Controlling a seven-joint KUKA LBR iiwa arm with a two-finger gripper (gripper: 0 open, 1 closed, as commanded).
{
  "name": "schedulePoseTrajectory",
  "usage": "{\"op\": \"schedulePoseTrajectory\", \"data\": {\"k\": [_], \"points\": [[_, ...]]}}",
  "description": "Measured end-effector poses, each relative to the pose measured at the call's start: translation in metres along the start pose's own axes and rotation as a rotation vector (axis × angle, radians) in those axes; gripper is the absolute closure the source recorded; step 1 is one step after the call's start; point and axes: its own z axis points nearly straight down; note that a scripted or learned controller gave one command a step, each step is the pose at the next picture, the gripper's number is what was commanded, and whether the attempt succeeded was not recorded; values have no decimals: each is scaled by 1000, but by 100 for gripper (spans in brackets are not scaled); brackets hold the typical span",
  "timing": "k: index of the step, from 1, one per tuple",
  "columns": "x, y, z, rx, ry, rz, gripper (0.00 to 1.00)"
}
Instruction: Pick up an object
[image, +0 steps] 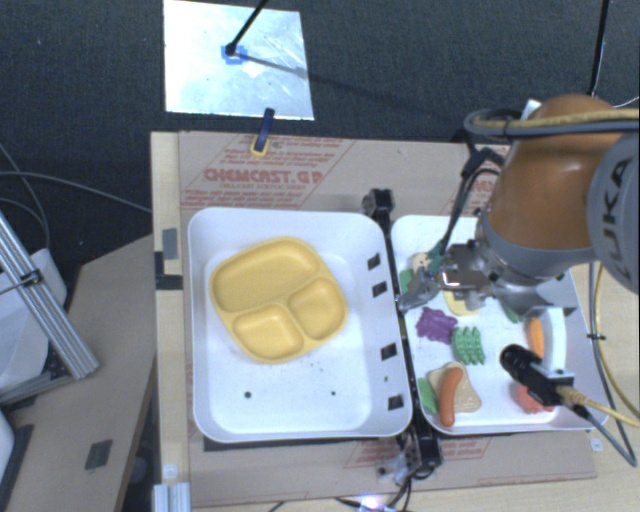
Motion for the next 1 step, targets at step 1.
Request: {"op": "schedulePoseTrajectory", "data": {"k": [1], "points": [[0,-3,83,16,-1,7,0]]}}
